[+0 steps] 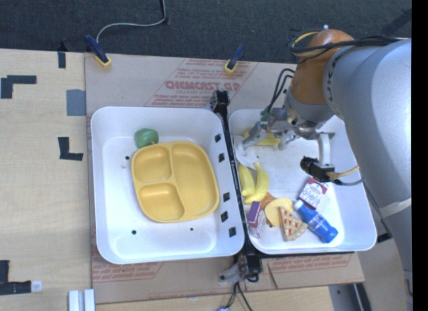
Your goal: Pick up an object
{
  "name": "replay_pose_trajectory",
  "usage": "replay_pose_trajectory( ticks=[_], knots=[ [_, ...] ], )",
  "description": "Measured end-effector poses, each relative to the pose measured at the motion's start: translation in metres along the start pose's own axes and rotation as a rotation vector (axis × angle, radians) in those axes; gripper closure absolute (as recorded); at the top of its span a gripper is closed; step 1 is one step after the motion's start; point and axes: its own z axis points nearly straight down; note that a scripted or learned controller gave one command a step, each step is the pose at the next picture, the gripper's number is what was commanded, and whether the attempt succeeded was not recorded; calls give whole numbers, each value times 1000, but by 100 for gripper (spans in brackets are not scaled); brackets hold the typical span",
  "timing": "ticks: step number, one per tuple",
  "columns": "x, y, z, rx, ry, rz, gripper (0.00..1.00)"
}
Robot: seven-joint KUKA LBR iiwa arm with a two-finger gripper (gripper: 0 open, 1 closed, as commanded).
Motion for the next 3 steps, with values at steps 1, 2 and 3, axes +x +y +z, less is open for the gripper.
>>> replay_pose_trajectory(
  ticks=[1,2,3],
  knots=[
    [0,0,-9,1,1,-1,100],
    [0,0,-9,1,0,-1,0],
    [-6,21,19,8,1,2,0]
  ],
)
